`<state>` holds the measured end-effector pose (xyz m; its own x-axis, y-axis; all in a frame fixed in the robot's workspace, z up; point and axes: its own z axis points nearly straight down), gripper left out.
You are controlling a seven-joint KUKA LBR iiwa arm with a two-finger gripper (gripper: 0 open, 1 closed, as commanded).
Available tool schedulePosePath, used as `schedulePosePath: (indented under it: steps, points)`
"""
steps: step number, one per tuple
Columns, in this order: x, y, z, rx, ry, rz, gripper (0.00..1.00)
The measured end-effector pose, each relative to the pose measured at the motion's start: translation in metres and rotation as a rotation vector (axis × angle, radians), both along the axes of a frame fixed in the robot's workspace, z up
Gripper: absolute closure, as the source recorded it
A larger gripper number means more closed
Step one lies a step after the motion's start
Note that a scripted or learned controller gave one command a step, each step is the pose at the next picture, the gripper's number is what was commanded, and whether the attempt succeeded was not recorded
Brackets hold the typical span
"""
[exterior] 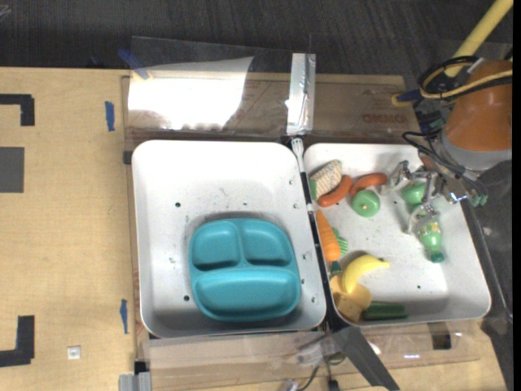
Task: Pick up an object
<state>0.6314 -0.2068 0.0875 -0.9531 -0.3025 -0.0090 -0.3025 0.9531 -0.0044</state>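
Orange-banded arm (482, 116), seemingly black-cabled.

Teal tray (242, 277) — smooth glossy plastic; white bins (220, 177) — matt plastic; bench (65, 218) — bare wood.

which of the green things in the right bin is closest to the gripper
The small green piece directly beside the gripper, near the bin's upper right. The green apple sits farther left, and the dark green cucumber lies at the bin's bottom edge.

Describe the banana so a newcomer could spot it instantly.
Look in the right-hand white bin, along its near-left part. The banana lies there just below the orange carrot. It is the only bright yellow, curved item among the toy foods.
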Motion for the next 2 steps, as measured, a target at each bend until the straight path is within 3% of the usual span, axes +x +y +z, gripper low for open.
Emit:
schedulePosePath:
  steps: [2]
  points:
    - [0.023, 0.113, 0.001, -0.001, 0.001, 0.328, 0.00]
